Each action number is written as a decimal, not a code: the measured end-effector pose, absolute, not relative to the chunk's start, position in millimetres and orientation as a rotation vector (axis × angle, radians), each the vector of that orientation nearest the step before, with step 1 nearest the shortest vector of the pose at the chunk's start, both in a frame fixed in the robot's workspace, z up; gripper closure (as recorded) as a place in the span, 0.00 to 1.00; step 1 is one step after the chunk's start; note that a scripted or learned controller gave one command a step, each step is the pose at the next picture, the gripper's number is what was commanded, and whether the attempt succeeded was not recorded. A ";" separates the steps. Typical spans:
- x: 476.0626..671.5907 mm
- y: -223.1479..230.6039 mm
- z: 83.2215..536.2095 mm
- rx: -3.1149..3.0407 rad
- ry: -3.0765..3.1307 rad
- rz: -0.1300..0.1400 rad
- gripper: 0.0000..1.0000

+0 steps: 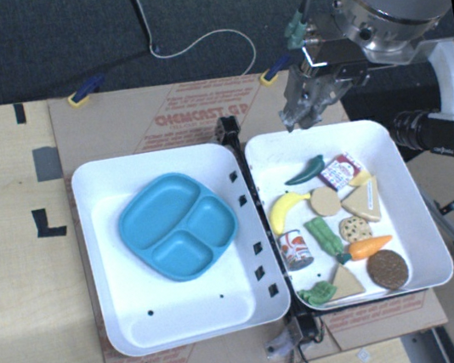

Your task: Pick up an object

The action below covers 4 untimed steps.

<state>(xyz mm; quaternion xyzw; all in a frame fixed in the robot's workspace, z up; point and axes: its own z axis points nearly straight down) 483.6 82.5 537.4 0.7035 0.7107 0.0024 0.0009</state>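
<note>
Gripper [302,112] hovers over the right bin's [402,157] far rim, above the toy food; jaw state unclear.

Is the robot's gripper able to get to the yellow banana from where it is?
Probably yes. The gripper hangs above the far rim of the right bin, and the banana lies uncovered near the bin's left wall, with nothing on top of it.
</note>
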 end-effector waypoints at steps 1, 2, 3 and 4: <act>483.4 136.0 534.2 2.214 2.230 0.000 1.00; 483.1 195.4 534.0 2.214 2.231 -0.001 1.00; 481.7 176.4 358.9 2.227 2.226 -0.028 1.00; 483.1 121.3 336.2 2.228 2.218 -0.011 1.00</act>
